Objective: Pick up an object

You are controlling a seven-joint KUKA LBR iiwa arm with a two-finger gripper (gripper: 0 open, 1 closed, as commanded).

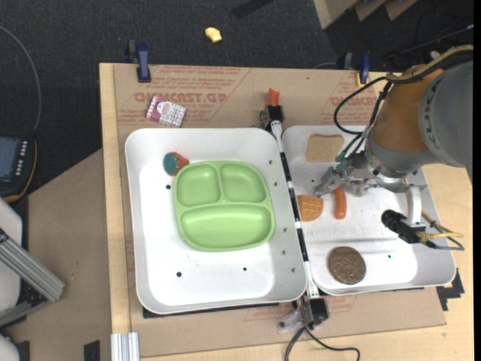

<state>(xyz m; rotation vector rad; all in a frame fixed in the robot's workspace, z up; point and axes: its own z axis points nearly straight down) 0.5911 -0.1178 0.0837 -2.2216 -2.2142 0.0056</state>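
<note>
My feed is bright and evenly lit from above. The left bin (154, 269) is near glare-white, shadows under its rim are soft, and the arm (451, 119) looks slightly unfocused.

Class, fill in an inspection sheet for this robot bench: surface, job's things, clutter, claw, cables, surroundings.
Surface: wooden bench bearing a left bin and a right bin, both white.
Job's things: toast, waffle, sausage and brown disc in the right bin; green plate and small ball in the left bin.
Clutter: pink card on the bench behind the left bin.
Claw: the claw hangs low over the right bin, by the sausage.
Cables: black cable loops beside the arm.
Surroundings: dark carpet; yellow scrap on it.
</note>
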